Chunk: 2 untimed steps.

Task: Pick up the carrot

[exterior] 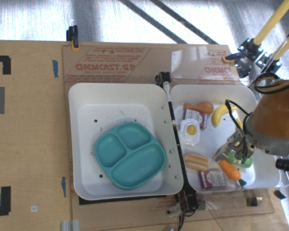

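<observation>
Hovering at the carrot's (230, 170) twelve o'clock, your pincer (235, 151) is mid-approach, its spread unclear; next, descend and close.

2 white bins (82, 143), 1 teal divided plate (130, 154). 1 carrot (229, 170), 1 banana (220, 114), 1 fried egg (190, 130), 1 hot dog (196, 161). 2 red food packets (212, 179), 1 orange sausage-like item (201, 107).

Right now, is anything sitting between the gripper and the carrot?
Nothing visible does. The gripper hangs right over the carrot in the right bin. The hot dog and red packet lie beside it, toward the left.
</observation>
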Available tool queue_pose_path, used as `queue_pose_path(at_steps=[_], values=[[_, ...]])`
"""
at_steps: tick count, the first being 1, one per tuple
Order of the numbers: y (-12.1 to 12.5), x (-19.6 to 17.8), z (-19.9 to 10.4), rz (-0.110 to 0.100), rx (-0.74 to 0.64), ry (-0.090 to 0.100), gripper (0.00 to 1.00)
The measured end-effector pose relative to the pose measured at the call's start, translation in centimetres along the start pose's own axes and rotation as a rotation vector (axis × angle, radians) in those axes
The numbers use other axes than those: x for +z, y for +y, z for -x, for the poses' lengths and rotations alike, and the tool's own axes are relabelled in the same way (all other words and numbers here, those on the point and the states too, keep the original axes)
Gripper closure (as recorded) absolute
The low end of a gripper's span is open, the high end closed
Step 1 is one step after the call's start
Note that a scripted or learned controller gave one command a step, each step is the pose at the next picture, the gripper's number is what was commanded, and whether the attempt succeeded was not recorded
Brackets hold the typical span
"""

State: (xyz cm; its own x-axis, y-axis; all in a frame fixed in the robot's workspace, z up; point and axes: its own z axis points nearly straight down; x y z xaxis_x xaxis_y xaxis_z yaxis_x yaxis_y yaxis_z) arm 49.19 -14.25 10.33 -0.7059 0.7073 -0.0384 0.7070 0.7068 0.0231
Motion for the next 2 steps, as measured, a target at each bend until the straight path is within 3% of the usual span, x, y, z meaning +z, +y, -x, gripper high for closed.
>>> queue_pose_path(at_steps=[1, 2], values=[[0.0, 0.1, -0.1, -0.001, 0.0, 0.002, 0.0], [2.4, 1.3, -3.2, -0.006, -0.326, 0.02, 0.0]])
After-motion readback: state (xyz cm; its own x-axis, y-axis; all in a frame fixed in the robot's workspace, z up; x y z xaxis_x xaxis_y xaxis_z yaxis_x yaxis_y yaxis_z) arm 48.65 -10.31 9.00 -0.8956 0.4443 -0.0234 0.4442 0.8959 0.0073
